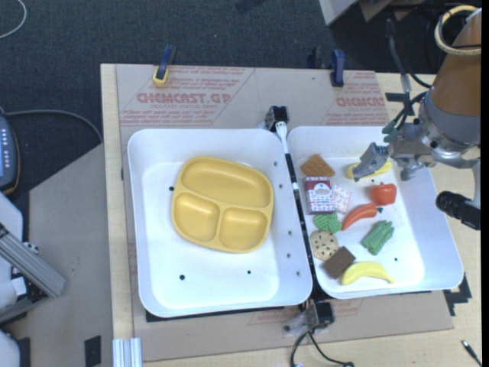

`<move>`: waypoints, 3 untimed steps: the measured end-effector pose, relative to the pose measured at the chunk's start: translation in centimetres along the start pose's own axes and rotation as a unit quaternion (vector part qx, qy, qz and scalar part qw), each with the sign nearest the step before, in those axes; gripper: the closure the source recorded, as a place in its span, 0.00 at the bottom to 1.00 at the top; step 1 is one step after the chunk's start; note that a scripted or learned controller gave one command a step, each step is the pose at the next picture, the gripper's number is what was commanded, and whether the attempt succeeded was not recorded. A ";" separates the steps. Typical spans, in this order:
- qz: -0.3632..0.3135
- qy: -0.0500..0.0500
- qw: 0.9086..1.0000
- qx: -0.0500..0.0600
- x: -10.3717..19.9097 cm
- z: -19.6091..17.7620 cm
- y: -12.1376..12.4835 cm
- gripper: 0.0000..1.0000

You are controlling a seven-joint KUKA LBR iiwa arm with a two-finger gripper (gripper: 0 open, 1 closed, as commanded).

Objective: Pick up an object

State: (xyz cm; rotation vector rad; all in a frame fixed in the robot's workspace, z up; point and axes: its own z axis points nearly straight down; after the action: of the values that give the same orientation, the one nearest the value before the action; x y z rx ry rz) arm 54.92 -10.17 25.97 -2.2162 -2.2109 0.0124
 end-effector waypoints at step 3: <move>-0.001 0.000 1.000 -0.003 0.0 8.0 0.1 0.00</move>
State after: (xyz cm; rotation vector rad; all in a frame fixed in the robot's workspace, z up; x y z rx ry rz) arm 54.89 -10.17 17.96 -2.2182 -2.2159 0.0056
